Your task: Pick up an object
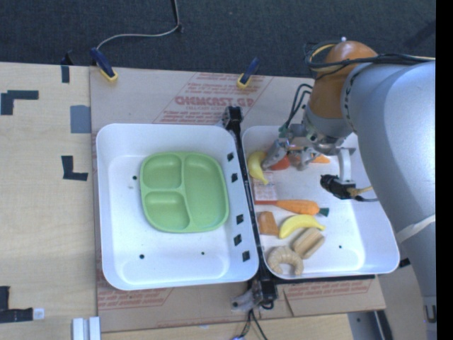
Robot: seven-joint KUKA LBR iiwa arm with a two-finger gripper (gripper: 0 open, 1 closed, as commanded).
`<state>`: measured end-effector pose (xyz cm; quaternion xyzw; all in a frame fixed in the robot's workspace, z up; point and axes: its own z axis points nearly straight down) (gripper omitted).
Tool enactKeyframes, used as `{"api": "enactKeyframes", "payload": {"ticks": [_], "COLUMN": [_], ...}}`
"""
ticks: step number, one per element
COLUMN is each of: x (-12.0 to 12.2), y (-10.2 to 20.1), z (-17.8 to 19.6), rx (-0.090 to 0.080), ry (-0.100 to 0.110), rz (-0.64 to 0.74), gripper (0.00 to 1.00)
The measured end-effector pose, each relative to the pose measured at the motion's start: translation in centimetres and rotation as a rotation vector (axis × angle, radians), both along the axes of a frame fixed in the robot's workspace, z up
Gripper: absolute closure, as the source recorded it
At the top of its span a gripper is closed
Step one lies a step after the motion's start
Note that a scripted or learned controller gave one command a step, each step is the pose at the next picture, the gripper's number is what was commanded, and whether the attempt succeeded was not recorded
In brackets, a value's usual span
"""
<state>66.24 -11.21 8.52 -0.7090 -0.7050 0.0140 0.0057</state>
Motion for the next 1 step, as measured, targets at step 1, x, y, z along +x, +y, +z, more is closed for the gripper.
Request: {"api": "enactKeyframes", "payload": {"ticks": [1], "x": [0.27], "y": [0.55], "z": [0.93], "rx": [0.005], "ry": [-0.012], "rz": [0.004], "gripper": [1.00]}}
